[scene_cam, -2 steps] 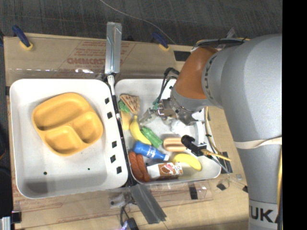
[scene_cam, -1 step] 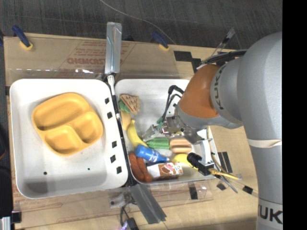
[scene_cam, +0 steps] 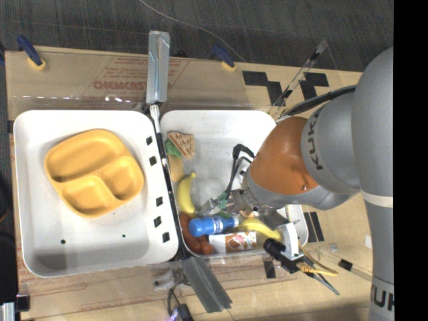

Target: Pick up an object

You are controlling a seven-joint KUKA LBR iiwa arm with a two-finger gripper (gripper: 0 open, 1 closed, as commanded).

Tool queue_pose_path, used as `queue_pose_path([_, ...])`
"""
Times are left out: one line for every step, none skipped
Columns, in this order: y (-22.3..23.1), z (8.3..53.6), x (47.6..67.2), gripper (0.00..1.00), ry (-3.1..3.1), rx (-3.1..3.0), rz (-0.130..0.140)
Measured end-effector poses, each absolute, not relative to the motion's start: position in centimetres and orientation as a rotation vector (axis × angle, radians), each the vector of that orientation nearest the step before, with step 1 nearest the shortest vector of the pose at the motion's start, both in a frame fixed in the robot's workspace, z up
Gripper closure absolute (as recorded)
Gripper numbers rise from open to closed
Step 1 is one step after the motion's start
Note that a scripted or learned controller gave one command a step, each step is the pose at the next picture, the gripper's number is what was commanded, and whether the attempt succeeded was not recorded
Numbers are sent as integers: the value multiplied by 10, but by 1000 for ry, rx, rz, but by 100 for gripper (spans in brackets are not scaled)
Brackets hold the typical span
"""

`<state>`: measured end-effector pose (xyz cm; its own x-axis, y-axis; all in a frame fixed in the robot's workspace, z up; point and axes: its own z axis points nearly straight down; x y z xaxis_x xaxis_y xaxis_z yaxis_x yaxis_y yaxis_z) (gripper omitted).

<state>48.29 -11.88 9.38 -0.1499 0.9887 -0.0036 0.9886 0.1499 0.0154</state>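
The right bin (scene_cam: pixel 214 122) holds a cluster of items along its left and front sides. A yellow banana (scene_cam: pixel 185 194) lies near the divider. Beside it is a bottle with a blue cap (scene_cam: pixel 204 227) and a brown-and-white label (scene_cam: pixel 234 241), a second yellow piece (scene_cam: pixel 257 228), and a reddish-brown item (scene_cam: pixel 196 245) at the front. A tan packet (scene_cam: pixel 180 144) sits further back. My gripper (scene_cam: pixel 227 204) hangs low over the bottle and banana, below the orange wrist band (scene_cam: pixel 284 166). The arm hides its fingers.
The left bin (scene_cam: pixel 40 246) holds a yellow divided tray (scene_cam: pixel 93 171). A metal bar (scene_cam: pixel 158 65) stands at the back between the bins. Blue clamps (scene_cam: pixel 30 52) hold the cardboard underlay. Pliers (scene_cam: pixel 317 271) lie outside the right bin's front corner.
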Motion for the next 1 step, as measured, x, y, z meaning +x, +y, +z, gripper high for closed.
queue_pose_path([-119,102,484,100,2376,2038,15])
